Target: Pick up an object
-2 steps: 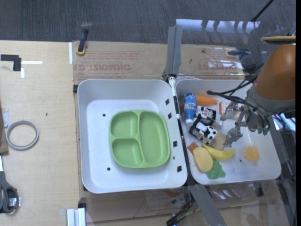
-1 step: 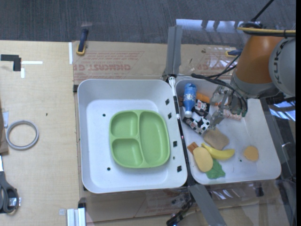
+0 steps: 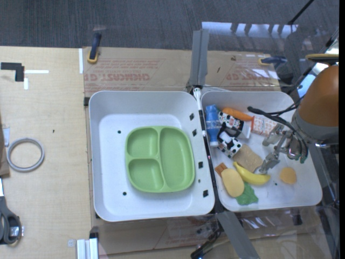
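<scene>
Brown cardboard sheet [image 3: 135,69] under bins carried mirrored red print, unreadable. Pale wood table [image 3: 43,123] held roll of tape [image 3: 23,154]; dark carpet [image 3: 108,9] lay beyond. Left bin [image 3: 102,144] held green divided plate [image 3: 160,159]. Right bin [image 3: 302,193] held banana [image 3: 251,176], blue bottle [image 3: 212,124], small printed carton [image 3: 263,125], text too small. Gripper [image 3: 271,155] hung just above banana's right end; jaws' state could not be told.
</scene>
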Tool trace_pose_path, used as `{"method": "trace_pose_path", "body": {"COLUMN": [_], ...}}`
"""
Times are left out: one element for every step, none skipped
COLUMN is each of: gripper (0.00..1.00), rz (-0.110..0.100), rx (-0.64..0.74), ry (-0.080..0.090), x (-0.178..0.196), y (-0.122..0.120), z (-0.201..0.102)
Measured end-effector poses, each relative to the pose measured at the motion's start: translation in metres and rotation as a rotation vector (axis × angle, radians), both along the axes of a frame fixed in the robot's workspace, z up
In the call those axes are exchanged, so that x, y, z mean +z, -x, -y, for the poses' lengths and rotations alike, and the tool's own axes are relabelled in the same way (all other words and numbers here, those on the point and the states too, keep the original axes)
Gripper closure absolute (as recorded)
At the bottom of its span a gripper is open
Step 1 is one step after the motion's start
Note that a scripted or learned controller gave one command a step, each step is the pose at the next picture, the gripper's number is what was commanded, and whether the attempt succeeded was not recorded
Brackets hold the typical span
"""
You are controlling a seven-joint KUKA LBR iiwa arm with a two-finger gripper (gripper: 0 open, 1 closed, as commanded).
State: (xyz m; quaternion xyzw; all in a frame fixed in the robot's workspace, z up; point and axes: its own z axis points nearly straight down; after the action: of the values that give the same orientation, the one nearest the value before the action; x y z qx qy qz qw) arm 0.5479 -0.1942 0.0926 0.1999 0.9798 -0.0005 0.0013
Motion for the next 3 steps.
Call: {"method": "trace_pose_path", "body": {"gripper": [0.0, 0.0, 0.0], "rz": [0.0, -0.003, -0.001], "rx": [-0.287, -0.434, -0.687], "ry": [0.0, 0.0, 0.0], "x": [0.0, 0.0, -0.001], "y": [-0.069, -0.095, -0.009], "z": [-0.014, -0.092, -0.049]}}
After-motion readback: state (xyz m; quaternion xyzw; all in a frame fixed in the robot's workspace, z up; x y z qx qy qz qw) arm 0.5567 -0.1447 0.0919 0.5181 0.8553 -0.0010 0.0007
